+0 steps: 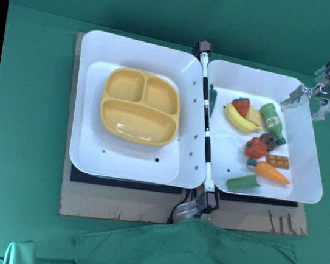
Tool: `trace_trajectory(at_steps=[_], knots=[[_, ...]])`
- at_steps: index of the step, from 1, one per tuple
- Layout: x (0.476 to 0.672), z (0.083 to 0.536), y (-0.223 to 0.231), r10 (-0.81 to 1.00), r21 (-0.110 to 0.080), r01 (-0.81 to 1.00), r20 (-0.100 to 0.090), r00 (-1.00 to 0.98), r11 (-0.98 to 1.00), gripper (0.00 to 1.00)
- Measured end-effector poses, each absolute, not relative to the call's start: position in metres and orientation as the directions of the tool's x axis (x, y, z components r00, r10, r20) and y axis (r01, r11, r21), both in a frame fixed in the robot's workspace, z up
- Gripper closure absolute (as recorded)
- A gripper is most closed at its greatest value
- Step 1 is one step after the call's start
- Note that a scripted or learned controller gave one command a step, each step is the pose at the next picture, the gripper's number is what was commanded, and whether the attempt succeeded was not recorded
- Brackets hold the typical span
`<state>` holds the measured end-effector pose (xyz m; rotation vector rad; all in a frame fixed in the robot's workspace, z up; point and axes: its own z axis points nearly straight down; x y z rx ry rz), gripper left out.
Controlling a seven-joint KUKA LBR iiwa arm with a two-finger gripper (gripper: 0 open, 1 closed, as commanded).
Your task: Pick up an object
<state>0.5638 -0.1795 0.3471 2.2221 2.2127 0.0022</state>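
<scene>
The right bin [308,157] holds several toy foods: a banana [239,120], a strawberry [241,104], a green bottle [272,120], a brown donut [268,139], a red pepper [255,148], a waffle piece [278,161], a carrot [272,172] and a cucumber [243,182]. My gripper [304,106] hangs over the bin's far right edge, above and to the right of the green bottle. It is open, with nothing between its fingers.
A yellow divided plate [140,106] lies in the left bin [89,148]. A small dark green piece [212,98] rests against the divider [206,122] between the bins. Green cloth is bunched up at the front of the bench [195,256].
</scene>
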Motion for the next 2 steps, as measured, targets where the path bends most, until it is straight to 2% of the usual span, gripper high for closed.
trace_trajectory(at_steps=[1,2], knots=[[0.564,0.361,-0.181,1.000,0.012,1.000,-0.006,0.008,-0.007,1.00],[0.499,0.343,-0.188,1.000,-0.001,1.000,-0.001,0.007,-0.007,1.00]])
